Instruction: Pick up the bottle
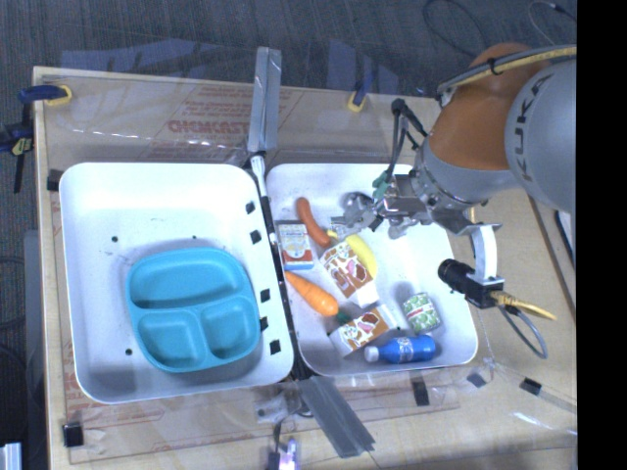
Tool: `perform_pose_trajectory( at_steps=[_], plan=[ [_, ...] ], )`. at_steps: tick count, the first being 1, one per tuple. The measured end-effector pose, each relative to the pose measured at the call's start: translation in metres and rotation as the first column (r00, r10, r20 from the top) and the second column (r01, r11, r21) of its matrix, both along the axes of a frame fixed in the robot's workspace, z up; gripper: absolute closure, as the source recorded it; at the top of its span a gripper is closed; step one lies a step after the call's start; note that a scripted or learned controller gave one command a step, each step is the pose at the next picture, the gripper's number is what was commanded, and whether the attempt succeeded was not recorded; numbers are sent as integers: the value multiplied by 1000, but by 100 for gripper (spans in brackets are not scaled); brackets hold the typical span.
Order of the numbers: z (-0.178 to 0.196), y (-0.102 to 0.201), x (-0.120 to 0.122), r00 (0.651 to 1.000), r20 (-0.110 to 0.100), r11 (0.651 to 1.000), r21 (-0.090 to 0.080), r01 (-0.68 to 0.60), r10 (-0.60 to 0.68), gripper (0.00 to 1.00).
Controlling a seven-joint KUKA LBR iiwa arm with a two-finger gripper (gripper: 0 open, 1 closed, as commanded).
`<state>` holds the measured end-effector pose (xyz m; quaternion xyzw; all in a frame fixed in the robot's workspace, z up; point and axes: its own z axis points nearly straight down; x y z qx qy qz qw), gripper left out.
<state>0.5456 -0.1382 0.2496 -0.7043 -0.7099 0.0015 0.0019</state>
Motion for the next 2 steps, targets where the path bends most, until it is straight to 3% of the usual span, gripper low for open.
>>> perform_pose_trajectory(
  at_steps=[1, 2],
  plan=[
    [14, 102, -28, 996, 0, 996, -1, 85, -85, 0],
    [24, 101, -28, 997, -2, 997, -1, 83, -83, 100]
  ],
)
